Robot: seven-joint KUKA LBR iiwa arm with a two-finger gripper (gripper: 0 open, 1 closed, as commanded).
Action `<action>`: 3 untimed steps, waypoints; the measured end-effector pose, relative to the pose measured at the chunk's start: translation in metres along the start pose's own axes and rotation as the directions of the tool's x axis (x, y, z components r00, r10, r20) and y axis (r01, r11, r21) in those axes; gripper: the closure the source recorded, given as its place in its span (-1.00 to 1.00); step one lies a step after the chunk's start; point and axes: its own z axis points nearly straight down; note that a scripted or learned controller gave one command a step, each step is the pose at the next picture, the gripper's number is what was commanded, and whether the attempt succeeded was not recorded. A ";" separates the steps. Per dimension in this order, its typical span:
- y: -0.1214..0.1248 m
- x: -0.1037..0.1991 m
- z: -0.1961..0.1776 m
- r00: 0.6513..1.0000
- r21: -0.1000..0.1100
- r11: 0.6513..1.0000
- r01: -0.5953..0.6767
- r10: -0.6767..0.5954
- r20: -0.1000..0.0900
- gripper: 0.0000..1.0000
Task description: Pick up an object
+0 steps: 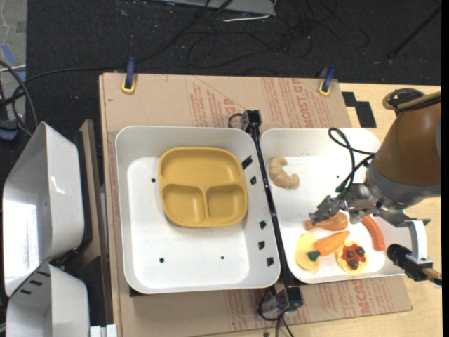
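Lying on dark carpet (pixel 70 34), cables (pixel 210 44) trail behind the cardboard-topped bench (pixel 210 93).

A divided plate (pixel 203 186) is sitting in the left bin (pixel 133 258); toy foods (pixel 330 243) are lying lower right, in the right bin (pixel 309 146).

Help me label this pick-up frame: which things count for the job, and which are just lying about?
For the job: gripper; orange food piece right beside it; carrot; croissant; red sausage; right bin.

Lying about: yellow divided plate; left bin; clamps.
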 end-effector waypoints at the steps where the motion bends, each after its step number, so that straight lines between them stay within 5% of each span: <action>1: 0.009 0.003 0.052 1.000 0.001 1.000 0.001 -0.001 -0.001 -1.00; 2: 0.010 0.003 0.039 1.000 -0.004 1.000 -0.001 0.001 0.000 1.00; 3: 0.008 -0.001 -0.003 1.000 -0.006 1.000 0.003 -0.003 0.001 1.00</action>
